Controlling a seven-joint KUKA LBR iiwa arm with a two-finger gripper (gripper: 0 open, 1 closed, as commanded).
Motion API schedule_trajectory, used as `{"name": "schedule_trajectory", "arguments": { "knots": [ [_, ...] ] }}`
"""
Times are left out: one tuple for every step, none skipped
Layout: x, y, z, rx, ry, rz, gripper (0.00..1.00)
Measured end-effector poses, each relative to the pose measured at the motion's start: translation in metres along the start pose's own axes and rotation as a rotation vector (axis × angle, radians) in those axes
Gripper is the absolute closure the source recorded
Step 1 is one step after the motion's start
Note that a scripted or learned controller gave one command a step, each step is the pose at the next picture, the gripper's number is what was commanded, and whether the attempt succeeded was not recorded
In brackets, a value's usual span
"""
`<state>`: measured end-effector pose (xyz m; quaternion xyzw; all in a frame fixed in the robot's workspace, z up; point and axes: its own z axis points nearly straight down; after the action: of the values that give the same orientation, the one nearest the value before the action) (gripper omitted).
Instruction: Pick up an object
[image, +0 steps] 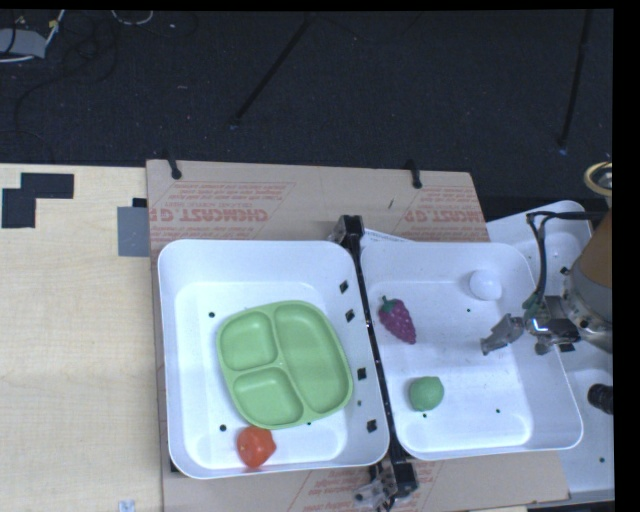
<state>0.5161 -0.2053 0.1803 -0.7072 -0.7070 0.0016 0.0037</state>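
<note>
We find the left bin (190, 290) holding a green divided plate (285, 362) and, near its front edge, a red-orange object (255, 446). The right bin (450, 440) holds a purple grape bunch (397, 319), a green ball (426, 393) and a white ball (485, 285). The claw (515, 335) sits over the right bin's right side, well apart from the green ball; whether it is open or closed we cannot tell.

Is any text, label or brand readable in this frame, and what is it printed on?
Red print on the cardboard sheet under the bins, upside down from this camera: it repeats across the top edge but is too blurred to quote with confidence.
Same red print on the cardboard's bottom edge: unreadable.
The bins, the green divided plate and the toy fruit: no text seen.
</note>
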Motion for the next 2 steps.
{"name": "schedule_trajectory", "arguments": {
  "knots": [
    [0.001, -0.007, 0.046, 0.0, 0.0, 0.0, 0.0],
    [0.002, -0.007, 0.094, -0.006, -0.002, 0.001, 0.0]
  ]
}}
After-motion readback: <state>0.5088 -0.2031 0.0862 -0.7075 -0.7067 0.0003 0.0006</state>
